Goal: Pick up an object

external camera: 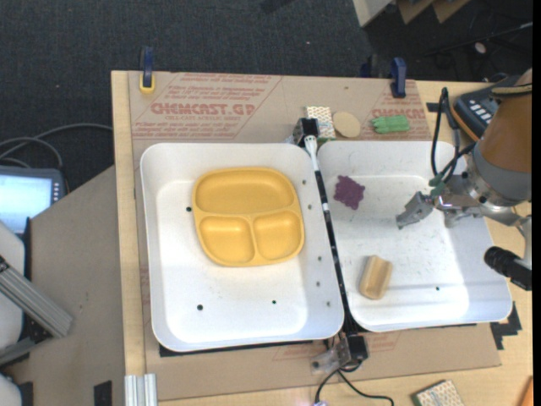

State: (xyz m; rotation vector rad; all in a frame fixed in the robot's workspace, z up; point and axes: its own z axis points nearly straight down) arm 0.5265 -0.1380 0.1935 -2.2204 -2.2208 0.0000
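Note:
A purple, ragged-edged object (pixel 348 192) lies in the upper left part of the right bin (pixel 473 303). A tan, roll-shaped object (pixel 375 277) rests nearer the bin's front. My gripper (pixel 414 211) hovers over the middle of the right bin, to the right of the purple object and above the tan one, touching neither. Nothing shows between its fingers.
A yellow divided plate (pixel 248 215) fills much of the left bin (pixel 169 311). Behind the bins on the board lie a tan disc (pixel 347 124), a green piece (pixel 390 124) and a small checkered tag (pixel 319 114). Blue clamps (pixel 397 76) hold the board's far edge.

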